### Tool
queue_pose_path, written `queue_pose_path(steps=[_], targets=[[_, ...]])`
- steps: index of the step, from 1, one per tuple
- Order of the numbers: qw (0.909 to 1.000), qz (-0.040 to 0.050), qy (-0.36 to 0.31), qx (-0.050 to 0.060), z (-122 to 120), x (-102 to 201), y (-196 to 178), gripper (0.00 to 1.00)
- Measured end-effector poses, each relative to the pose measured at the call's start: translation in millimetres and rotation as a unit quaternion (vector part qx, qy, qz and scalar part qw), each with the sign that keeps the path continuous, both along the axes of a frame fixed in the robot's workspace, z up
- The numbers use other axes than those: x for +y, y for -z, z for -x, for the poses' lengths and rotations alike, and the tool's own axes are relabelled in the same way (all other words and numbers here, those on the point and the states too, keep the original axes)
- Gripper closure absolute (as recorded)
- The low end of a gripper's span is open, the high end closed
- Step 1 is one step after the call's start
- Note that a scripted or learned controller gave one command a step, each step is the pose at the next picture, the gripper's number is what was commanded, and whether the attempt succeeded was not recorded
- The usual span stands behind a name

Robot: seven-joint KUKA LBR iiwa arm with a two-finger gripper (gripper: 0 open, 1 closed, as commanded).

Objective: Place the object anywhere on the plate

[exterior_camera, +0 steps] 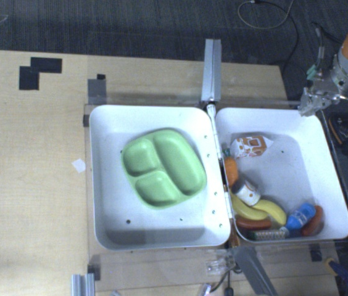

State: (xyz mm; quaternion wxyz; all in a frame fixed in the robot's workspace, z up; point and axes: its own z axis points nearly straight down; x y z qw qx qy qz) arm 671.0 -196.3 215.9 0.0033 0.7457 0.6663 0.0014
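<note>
The gripper (313, 100) hangs over the right bin's (322, 165) far right corner. A green plate (163, 167) (three compartments) lies in the left bin (106, 165). A yellow banana (260, 211), a blue bottle (300, 217) and a white packet (251, 146) lie in the right bin.

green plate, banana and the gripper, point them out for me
green plate (165, 166), camera view, on the ridge where its three compartments meet
banana (261, 211), camera view, middle of its yellow curve
gripper (314, 98), camera view, at its tip above the right bin's far corner
</note>
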Motion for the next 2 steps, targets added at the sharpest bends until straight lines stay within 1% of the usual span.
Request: queue_pose_path(steps=[1, 2], targets=[[0.9954, -0.0004, -0.095, 0.000, 1, 68, -26, 1.00], [0.9852, -0.0005, -0.171, 0.001, 1, 145, 26, 1.00]])
